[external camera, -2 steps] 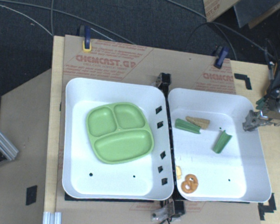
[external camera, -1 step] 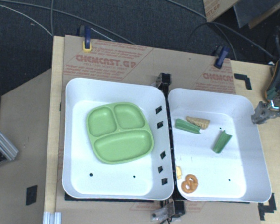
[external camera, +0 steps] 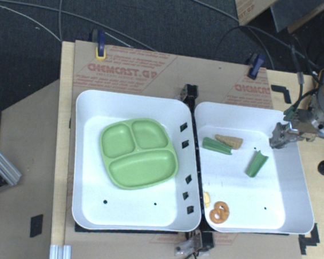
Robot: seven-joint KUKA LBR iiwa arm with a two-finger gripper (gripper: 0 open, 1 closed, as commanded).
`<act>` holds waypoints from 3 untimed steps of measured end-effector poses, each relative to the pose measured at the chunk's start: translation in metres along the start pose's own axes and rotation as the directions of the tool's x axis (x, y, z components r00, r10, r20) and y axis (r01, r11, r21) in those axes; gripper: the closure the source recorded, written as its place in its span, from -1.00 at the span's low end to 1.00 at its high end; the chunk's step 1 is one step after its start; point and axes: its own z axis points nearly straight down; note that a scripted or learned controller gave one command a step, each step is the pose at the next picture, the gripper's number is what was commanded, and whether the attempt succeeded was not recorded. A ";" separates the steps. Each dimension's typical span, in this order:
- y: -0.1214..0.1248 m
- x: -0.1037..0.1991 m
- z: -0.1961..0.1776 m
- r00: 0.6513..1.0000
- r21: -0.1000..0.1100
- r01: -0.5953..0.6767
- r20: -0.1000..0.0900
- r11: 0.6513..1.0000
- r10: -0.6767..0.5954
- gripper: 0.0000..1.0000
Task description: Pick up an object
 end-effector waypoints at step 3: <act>-0.012 0.168 0.002 1.000 -0.004 0.002 0.000 1.000 -0.002 1.00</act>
